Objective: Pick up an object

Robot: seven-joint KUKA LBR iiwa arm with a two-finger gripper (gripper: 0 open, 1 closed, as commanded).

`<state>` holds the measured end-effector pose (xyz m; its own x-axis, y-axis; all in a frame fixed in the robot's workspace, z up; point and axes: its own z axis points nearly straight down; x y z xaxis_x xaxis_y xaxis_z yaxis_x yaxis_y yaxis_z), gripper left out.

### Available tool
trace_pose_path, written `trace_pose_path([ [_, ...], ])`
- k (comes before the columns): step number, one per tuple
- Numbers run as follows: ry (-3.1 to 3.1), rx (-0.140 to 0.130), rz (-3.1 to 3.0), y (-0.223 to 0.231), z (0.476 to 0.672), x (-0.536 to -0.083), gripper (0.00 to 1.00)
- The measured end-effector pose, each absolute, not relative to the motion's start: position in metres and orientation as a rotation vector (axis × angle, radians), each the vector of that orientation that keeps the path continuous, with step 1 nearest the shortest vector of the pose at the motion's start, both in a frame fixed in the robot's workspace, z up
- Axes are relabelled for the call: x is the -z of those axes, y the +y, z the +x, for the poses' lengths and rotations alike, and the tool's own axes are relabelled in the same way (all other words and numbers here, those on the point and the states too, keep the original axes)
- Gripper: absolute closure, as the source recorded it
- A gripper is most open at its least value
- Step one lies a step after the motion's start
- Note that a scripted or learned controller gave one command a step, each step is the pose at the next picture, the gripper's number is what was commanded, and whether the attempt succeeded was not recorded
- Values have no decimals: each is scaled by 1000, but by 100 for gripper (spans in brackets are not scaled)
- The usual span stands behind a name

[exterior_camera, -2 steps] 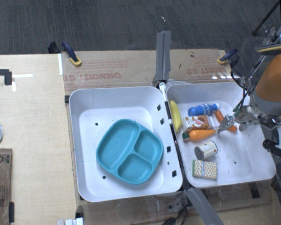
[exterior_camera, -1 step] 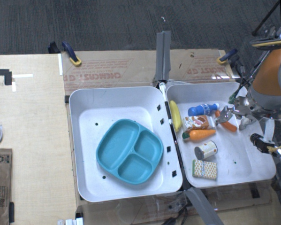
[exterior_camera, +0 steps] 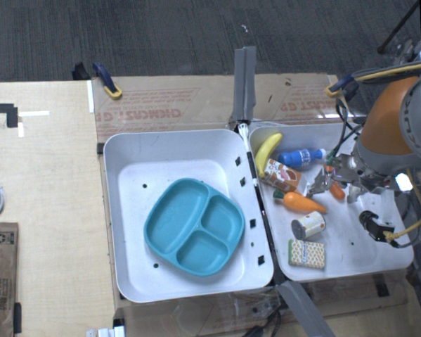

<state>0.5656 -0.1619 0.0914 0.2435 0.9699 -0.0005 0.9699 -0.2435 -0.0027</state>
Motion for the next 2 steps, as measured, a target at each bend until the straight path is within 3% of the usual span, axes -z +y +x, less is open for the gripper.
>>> trace_pose_path([
  [1, -1927, -5, -2478, -163, 565, -100, 100],
  [2, -1968, -3, -2448, -96, 573, -233, 100],
])
